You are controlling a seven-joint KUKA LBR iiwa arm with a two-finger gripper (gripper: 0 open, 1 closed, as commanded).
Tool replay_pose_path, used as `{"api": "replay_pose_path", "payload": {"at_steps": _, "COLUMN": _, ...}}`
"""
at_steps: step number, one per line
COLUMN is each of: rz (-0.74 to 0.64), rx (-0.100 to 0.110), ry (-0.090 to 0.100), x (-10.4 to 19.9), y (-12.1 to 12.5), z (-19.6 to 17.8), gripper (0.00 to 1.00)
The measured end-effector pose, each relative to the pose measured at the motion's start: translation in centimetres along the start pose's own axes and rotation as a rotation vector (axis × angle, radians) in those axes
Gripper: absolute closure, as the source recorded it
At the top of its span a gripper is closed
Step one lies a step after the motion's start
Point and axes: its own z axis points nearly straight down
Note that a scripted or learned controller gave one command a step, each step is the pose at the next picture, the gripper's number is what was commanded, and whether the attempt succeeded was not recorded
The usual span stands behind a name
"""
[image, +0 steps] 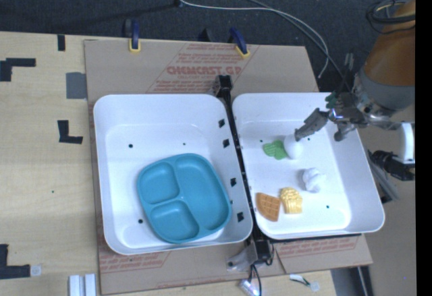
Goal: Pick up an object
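Arm [391, 52] cut off at right edge; end effector [302, 133] blurred (small white item beneath it unidentifiable).

The arm [390, 65] is a fat rounded thing, grey with a broad orange band, narrowing to a dark metal hand [317, 125] with thin fingers, black cables looping above it.

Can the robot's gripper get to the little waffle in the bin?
Probably yes. The gripper hangs over the right bin, up by the green piece. The waffle lies uncovered near the front, touching the yellow piece, which might get nudged.
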Motion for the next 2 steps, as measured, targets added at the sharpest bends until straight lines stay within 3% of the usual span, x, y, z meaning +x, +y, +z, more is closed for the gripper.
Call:
{"api": "replay_pose_path", "payload": {"at_steps": 1, "rz": -0.001, "rx": -0.005, "ry": -0.001, "x": 0.0, "y": 0.1, "z": -0.3, "gripper": 0.0}}
{"api": "replay_pose_path", "payload": {"at_steps": 2, "rz": 0.0, "rx": 0.0, "ry": 0.0, "x": -0.5, "y": 0.0, "z": 5.9, "gripper": 0.0}}
